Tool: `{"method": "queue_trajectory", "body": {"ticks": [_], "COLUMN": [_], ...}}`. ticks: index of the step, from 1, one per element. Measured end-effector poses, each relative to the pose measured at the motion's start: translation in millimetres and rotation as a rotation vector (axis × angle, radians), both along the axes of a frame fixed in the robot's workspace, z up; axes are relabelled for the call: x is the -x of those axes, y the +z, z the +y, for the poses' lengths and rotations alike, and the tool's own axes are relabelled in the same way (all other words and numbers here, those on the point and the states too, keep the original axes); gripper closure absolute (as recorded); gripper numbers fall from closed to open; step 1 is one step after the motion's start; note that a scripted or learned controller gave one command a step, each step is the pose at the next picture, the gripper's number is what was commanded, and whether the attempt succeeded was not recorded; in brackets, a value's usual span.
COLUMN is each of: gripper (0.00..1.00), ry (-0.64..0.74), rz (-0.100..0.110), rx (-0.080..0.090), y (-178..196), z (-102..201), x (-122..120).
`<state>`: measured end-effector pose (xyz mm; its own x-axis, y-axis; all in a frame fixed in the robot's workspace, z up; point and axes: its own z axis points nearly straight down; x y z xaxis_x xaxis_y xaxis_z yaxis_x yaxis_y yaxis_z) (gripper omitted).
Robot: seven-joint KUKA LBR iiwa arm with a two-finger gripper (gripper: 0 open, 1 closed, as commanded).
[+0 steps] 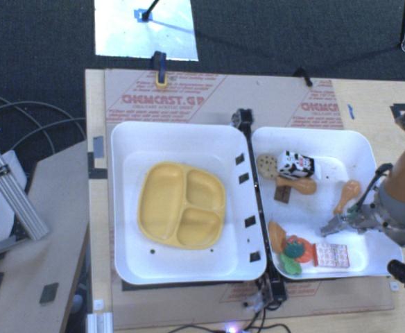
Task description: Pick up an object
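Note:
My gripper (333,224) hangs low in the right bin (358,144), right of its middle, reaching in from the right edge. It looks open, and nothing shows between its fingers. Just below it lies a pink and white checked box (332,255). An orange drumstick-shaped toy (347,195) lies just above it. Further left are a cow-patterned box (296,164), a tan wooden piece (297,184), a round cookie (265,163) and a small brown square (282,193). At the bin's front left sit an orange toy (277,236) and a red and green toy (296,250).
The left bin (130,151) holds a yellow divided plate (182,205). A black clip rail (252,186) runs between the two bins. The grey arm (400,196) with its cable fills the right bin's right side.

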<state>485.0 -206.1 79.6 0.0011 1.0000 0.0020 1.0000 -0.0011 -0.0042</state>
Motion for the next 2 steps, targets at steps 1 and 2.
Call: {"method": "queue_trajectory", "body": {"ticks": [1,2], "gripper": [0.00,1.00], "ry": [0.006,0.006], "rz": [-0.010,-0.010], "rx": [0.004,0.004], "y": [45.3,54.0], "z": [-0.4,-0.4], "x": [-24.7,-24.2]}}
